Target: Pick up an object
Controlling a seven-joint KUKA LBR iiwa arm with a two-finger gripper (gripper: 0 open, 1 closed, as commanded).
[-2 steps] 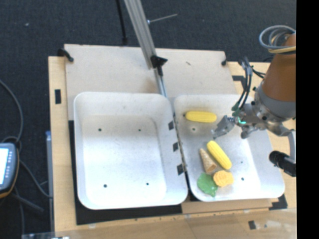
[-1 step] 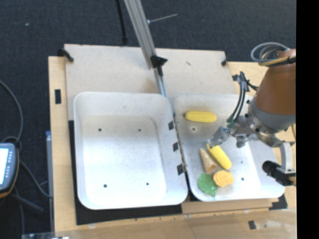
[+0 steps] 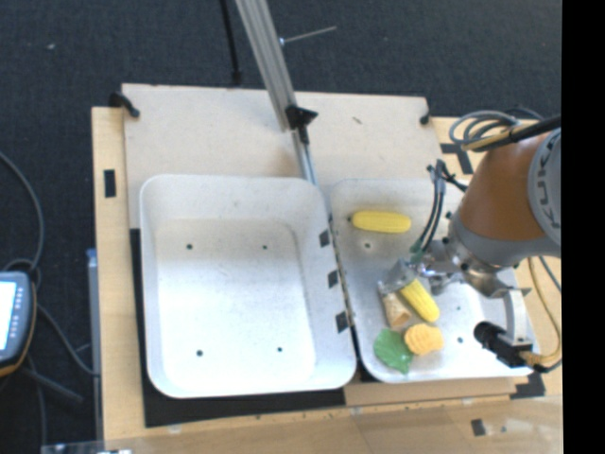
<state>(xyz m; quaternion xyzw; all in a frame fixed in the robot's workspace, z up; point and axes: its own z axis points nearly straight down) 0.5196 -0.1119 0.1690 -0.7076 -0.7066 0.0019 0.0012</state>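
I'm reaching in from the right, my arm [image 3: 506, 201] low over the right bin [image 3: 364, 211], orange band plain above the wrist. My gripper [image 3: 408, 277] hangs in the middle of that bin, and right at its tip lies a yellow corn cob [image 3: 420, 301], slanting toward the near corner. Is that cob between my fingers or only touching them? From this angle I honestly cannot tell, and I cannot tell whether they are clenched or released either; the metal there is a blur. Just beside the cob sits a small tan block [image 3: 394, 309], and below it an orange piece [image 3: 423, 339] rests against a green leafy piece [image 3: 392, 351]. Farther back, well apart from my tip, a second yellow cob [image 3: 381, 221] lies crosswise. The left bin [image 3: 236, 282] sits alongside, touching its neighbour's edge.
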